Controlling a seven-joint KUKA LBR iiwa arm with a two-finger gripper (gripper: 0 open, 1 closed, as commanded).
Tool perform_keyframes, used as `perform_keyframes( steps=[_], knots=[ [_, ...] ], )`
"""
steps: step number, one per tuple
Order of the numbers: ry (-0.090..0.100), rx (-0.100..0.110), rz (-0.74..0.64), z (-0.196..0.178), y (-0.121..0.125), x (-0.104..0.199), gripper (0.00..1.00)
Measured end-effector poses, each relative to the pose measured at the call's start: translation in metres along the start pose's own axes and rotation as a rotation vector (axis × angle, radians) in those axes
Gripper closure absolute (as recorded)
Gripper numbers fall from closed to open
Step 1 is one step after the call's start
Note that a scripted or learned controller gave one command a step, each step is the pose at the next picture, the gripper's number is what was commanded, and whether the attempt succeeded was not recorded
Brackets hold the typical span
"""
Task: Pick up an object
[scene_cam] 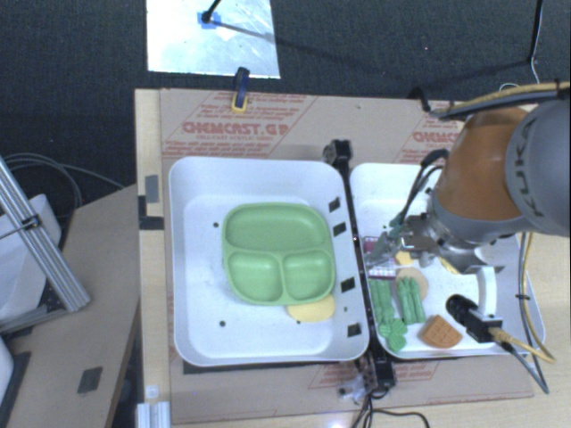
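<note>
- Left bin (pixel 192 239): a shallow white tray with rounded corners and a smooth, matte plastic look, sitting in the middle of the frame on a cardboard sheet (pixel 268 123) with red lettering.
- Green plate (pixel 272 252): lying flat in the middle of the left bin. It is pale green and smooth, a rounded square divided into one wide compartment above and two smaller ones below. All three are showing bare green.
- Yellow flat piece (pixel 314 310): peeking out from under the plate's lower edge. It is pale yellow with a curved outline and is resting on the bin floor.
- Right bin (pixel 379 181): the same white tray type, standing just beside the left bin, with black clips lying along the shared edge.
- Green stalk-shaped pieces (pixel 399 303): several slim, ridged green sticks lying side by side in the lower left part of the right bin, with a knobbly green lump at their lower end.
- Tan biscuit-like piece (pixel 441 333): lying near the bin's lower edge, just right of the green lump. It is orange-brown with a gridded surface.
- Pale yellow pieces (pixel 416 283): lying just above and to the right of the stalks, partly hidden under the arm.
- Gripper (pixel 382 250): hanging low over the right bin's left side, just above the stalks. Whether it is open, closed or holding anything cannot be told.
- Foil sheet (pixel 212 25): a shiny, crinkled square lying on dark carpet at the upper left of the frame.
</note>
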State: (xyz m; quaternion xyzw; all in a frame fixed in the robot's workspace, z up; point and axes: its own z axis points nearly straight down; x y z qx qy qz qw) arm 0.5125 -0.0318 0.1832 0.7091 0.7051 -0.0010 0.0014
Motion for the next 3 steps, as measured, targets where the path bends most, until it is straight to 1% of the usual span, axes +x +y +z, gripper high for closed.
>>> perform_keyframes(
  steps=[1, 2, 3],
  knots=[
    [0.009, -0.015, -0.021, -0.134, -0.018, 0.102, 0.0],
    [0.006, 0.003, -0.019, -0.095, -0.029, 0.193, 0.0],
    [-0.002, 0.009, 0.004, 0.004, -0.028, 0.086, 0.0]
  ],
)
